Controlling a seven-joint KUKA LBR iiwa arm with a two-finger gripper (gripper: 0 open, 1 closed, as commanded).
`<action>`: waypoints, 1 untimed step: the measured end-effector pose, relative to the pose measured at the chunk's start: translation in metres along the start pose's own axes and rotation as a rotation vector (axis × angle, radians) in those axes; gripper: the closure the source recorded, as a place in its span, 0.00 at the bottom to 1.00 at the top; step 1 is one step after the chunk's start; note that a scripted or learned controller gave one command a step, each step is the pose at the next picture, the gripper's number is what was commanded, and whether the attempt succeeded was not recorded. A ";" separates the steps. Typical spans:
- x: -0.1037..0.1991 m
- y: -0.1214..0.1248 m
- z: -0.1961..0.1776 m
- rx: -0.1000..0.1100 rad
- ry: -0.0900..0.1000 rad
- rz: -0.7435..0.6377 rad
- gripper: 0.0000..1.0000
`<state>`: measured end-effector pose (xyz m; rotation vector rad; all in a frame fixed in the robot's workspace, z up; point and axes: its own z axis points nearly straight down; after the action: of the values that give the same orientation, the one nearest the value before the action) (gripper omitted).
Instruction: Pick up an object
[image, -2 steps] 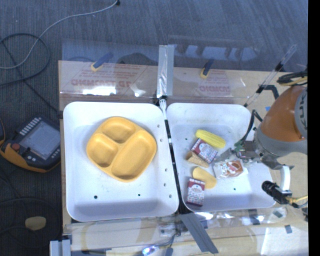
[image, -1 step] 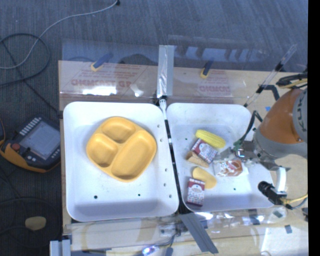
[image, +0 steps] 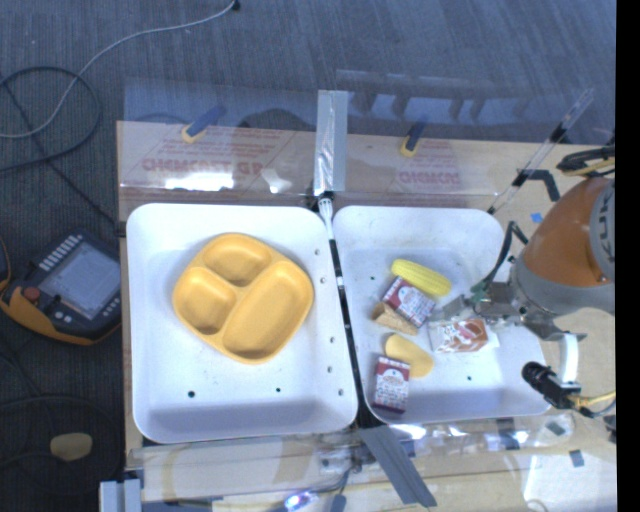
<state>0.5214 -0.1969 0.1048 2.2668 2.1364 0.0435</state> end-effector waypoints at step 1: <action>0.002 0.000 0.000 -0.002 -0.006 -0.001 0.00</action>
<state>0.5211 -0.1950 0.1045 2.2622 2.1332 0.0398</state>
